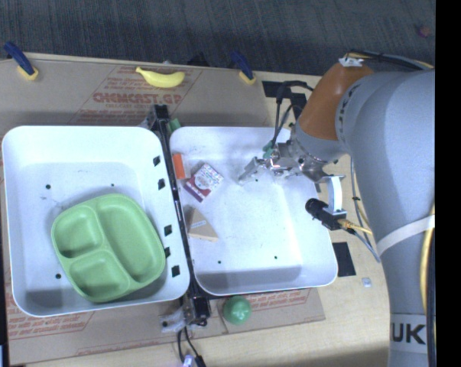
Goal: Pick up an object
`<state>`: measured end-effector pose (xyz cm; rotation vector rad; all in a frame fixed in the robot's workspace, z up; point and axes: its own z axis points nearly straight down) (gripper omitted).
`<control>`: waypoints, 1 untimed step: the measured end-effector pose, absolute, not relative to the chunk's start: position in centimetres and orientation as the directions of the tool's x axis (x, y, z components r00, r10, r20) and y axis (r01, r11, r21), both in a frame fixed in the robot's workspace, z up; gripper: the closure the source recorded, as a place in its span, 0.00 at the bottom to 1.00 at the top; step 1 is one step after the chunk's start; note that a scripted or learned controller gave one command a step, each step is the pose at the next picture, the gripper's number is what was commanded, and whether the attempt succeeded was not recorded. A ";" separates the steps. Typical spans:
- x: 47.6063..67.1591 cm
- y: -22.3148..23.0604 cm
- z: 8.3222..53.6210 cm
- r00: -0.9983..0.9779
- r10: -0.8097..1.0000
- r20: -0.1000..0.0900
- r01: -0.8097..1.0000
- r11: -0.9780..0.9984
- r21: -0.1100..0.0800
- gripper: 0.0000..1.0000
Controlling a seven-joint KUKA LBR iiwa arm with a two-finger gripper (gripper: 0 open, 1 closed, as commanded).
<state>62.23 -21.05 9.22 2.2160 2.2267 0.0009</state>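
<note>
Fingers of the gripper (251,171) point left over the right bin (291,270), spread a little and grasping nothing that I can see; metal tips hang above bare white floor. Risk, by my reading: the nearest candidate, a small red-and-white packet (206,180), lies just left of the tips and flat on the floor, so a descent from this spot likely closes on air or scrapes plastic. A thin orange piece (178,165) sits hard against the divider wall, where a finger could jam on the rim. The tan wedge (200,228) lower down is low and angled, likely to slide from the pads. Count, left to right: two blue clamps, one at the far-left corner (21,60), one at the top middle (242,66); one yellow banana-shaped toy (160,76) on the cardboard above the bins; one left bin (31,147) holding one green divided plate (108,246) with three compartments; one orange piece, one packet, one wedge in the right bin; one green ball (235,310) outside, below the right bin's front edge, beyond easy reach of a bin pick.
</note>
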 end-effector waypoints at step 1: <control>47.8 -21.2 14.6 -0.005 1.000 0.000 1.000 0.005 -0.003 0.00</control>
